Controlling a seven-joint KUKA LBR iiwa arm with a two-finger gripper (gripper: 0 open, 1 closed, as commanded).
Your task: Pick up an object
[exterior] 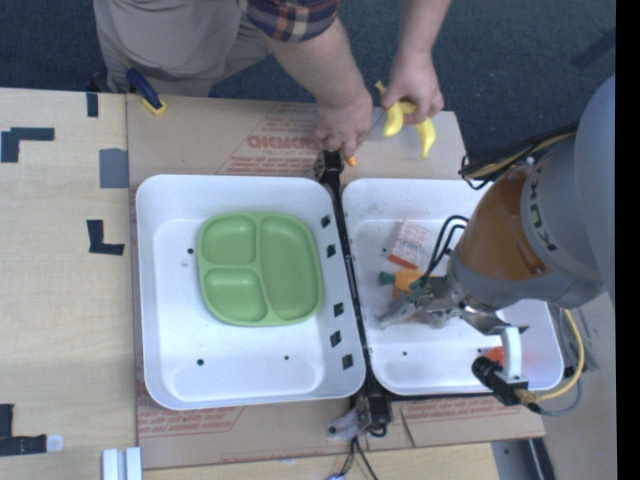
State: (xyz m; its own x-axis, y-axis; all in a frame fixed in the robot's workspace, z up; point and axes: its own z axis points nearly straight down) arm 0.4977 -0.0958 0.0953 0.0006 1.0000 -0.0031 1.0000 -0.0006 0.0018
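The two-finger gripper [392, 315] was lowered into the right shallow white bin [520, 373], jaws seemingly released, beside a small orange-and-green object [400, 279] near the bin's left wall, ungrasped, presumably for approach.

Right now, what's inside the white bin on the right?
In the right bin, a small white and red packet lies near the back, and orange and green pieces sit by the gripper. The arm covers the bin's right part, so anything there is hidden.
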